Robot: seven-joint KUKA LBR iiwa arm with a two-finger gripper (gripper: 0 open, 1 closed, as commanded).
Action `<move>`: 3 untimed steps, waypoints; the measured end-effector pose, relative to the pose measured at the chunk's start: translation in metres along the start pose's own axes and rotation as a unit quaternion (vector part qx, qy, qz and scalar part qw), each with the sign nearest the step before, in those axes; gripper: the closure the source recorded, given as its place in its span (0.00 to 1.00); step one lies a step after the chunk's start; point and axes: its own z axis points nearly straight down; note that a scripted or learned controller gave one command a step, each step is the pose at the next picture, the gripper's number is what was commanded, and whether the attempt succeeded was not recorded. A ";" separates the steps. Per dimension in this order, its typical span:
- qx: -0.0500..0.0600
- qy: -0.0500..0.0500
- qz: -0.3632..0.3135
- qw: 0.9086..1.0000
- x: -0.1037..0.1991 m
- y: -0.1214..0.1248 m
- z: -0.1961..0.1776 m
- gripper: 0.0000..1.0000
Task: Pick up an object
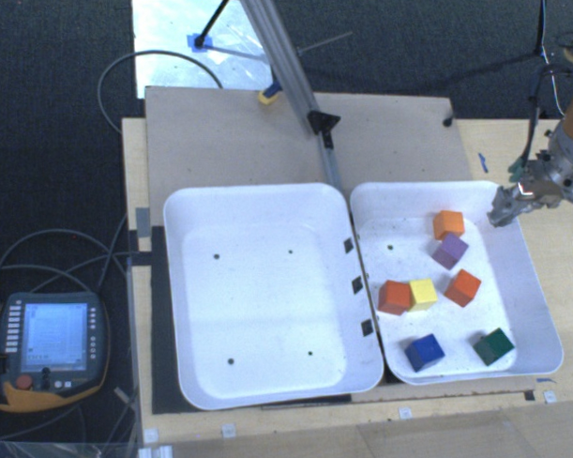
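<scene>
Seven blocks crowd the right bin (544, 355): orange (448, 223), purple (450, 250), red (395, 297) touching yellow (423, 293). The gripper (504, 209) hangs at the bin's right rim, jaws perhaps shut; I cannot tell. The left bin (258, 206) offers room.

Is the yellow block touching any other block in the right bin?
Yes, the yellow block sits pressed against a red block on its left side, near the right bin's middle.

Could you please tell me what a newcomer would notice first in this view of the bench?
Probably the coloured blocks clustered in the right bin: an orange block above a purple block, with a blue block and a green block along the near side. The gripper hovers at that bin's far right rim.
</scene>
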 end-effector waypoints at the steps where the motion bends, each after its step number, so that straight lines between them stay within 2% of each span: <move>1: 0.003 0.002 -0.003 1.000 0.060 0.004 0.008 1.00; 2: 0.002 0.002 -0.003 1.000 0.111 0.018 0.019 1.00; 3: 0.001 0.002 -0.003 1.000 0.167 0.033 0.010 1.00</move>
